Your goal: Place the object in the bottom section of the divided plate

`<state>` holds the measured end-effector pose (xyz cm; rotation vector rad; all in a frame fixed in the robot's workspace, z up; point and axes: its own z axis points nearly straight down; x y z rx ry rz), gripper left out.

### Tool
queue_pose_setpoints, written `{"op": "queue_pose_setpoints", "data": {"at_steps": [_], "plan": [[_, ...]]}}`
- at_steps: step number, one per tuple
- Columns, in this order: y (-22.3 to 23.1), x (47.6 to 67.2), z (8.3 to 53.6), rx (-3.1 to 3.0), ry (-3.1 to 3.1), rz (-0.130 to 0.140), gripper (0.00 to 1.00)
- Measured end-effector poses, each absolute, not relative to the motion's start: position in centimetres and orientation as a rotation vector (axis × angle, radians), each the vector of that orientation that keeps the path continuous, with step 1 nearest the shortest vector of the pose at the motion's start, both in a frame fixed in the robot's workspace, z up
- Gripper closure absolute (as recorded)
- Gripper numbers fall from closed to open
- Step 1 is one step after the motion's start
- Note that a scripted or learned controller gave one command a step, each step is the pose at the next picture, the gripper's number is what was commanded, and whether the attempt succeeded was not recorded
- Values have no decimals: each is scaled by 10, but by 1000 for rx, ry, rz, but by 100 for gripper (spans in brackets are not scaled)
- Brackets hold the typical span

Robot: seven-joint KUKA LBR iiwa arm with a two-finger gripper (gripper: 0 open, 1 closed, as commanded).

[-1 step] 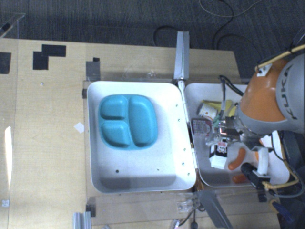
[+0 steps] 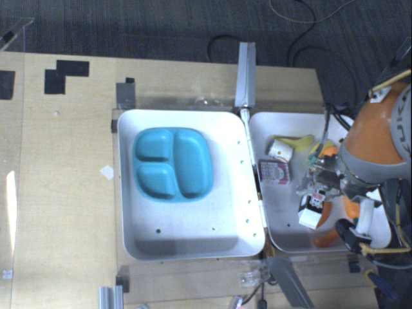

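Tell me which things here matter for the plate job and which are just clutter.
Job: blue three-section plastic plate in the left white bin; claw.
Clutter: white paper cup, small dark packet, yellow item, orange pieces.

Your wooden bench [image 2: 64, 192] carries two white bins touching side by side: left bin [image 2: 187, 240] at 9 o'clock, right bin [image 2: 283, 237] at 3.

A single fixed camera is mounted above the bench [image 2: 58, 172] and is directed downward at a slant. Both white bins are covered in full: the left bin [image 2: 187, 237] near frame centre, the right bin [image 2: 283, 230] toward the right side. Dark carpeted floor [image 2: 129, 11] is taken in along the top. The arm [image 2: 380, 134] is cropped by the right edge. The scene is viewed from moderate distance.
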<state>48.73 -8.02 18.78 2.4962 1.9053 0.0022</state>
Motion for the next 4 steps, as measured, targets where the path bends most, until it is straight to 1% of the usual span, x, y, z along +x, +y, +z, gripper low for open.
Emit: {"op": "queue_pose_setpoints", "data": {"at_steps": [1, 2, 3, 4], "plan": [[-55, 534, 236, 2527, 1864, 3, 100], [19, 594, 246, 2527, 1863, 3, 100], [65, 663, 220, 2582, 1787, 2, 100], [65, 668, 212, 2524, 1867, 5, 100]]}}
